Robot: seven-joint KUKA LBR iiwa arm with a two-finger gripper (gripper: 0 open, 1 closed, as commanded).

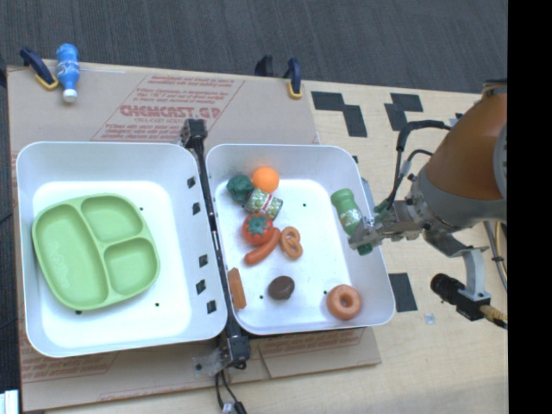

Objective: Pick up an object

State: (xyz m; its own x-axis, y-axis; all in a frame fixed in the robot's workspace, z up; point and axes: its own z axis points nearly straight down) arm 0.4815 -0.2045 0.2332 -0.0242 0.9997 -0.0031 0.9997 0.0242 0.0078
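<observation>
— Where's your gripper?

— At the right bin's right wall, beside the green bottle. Whether I'm clenched or released, I cannot tell.

— And the rest?

— 1 orange ball near the far edge, 1 donut in the near right corner.

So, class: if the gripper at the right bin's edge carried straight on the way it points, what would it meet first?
The gripper points left into the right bin. The green bottle lies closest, just above that line; next comes the pretzel. Depth is unclear, so it may pass over both.
</observation>
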